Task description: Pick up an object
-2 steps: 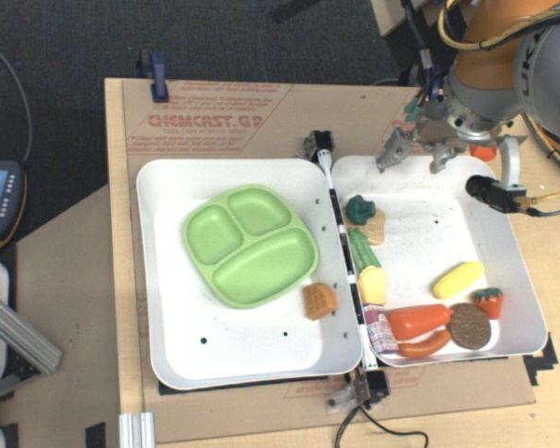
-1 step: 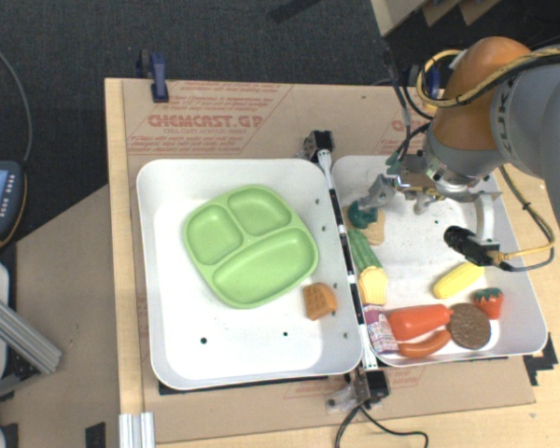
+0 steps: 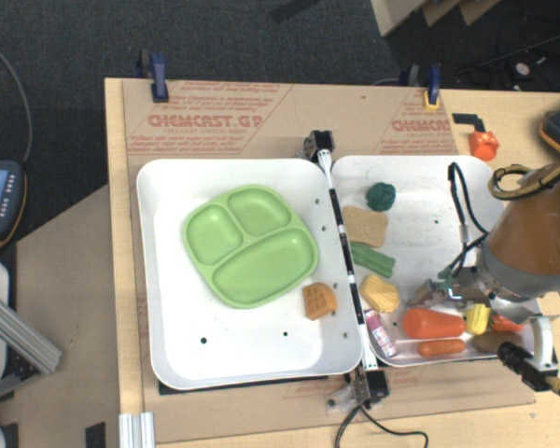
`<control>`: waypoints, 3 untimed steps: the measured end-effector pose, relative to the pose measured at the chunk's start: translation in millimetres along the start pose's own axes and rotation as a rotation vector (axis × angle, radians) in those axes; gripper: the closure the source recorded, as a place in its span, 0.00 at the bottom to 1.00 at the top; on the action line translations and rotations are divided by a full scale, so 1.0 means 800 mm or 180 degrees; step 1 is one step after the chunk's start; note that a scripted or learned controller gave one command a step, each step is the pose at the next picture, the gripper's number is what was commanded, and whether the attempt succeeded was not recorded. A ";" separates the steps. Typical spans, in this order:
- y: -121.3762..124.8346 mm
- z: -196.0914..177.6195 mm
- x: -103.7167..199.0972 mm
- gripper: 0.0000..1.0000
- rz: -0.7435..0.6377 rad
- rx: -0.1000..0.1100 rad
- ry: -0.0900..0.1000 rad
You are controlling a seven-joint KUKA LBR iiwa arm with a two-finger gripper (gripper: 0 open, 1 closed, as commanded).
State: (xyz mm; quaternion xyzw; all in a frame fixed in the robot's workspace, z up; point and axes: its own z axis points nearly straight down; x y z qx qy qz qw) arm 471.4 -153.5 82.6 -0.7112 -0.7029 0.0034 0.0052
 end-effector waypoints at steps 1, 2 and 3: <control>0.133 -0.005 0.005 0.00 -0.0053 -0.0068 -0.0017; 0.249 -0.007 0.021 0.00 -0.0054 -0.0073 -0.0015; 0.245 -0.020 0.019 1.00 -0.0043 -0.0059 -0.0017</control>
